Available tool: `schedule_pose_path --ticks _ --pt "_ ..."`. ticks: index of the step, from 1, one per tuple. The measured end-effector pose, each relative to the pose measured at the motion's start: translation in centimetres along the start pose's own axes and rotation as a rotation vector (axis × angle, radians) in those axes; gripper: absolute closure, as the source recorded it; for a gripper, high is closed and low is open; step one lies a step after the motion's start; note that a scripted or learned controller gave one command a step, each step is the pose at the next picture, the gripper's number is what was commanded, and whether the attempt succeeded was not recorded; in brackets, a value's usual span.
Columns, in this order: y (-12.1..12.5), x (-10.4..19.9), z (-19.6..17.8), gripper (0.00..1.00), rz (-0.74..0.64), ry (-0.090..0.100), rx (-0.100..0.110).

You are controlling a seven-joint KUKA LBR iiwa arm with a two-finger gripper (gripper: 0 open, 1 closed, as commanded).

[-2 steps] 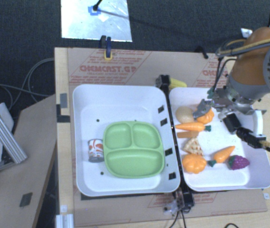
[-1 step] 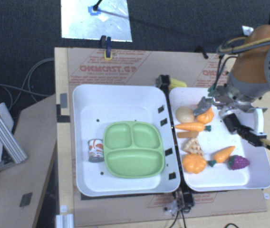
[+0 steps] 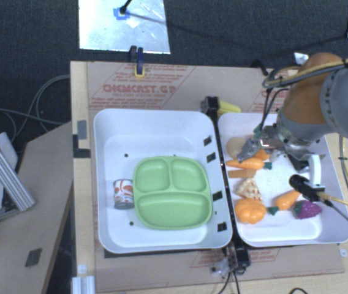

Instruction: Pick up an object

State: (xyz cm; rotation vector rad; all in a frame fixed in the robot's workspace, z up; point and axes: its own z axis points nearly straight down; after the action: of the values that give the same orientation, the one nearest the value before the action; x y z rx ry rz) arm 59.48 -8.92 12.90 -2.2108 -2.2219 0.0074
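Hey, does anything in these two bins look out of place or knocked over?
The small can in the left bin lies on its side against the green divided plate. Otherwise nothing stands out; the toy food sits loosely piled in the right bin.

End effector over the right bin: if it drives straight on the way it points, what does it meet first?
The end effector points down and left at the toy carrot lying by the right bin's left wall. That carrot looks first in line, with the bin floor under it. Height above it is unclear from this single slanted view.
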Motion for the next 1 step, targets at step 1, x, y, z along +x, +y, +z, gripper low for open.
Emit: schedule_pose_path --ticks 1 --pt "0.71 -0.36 3.95 0.0 0.003 -0.011 -0.029"
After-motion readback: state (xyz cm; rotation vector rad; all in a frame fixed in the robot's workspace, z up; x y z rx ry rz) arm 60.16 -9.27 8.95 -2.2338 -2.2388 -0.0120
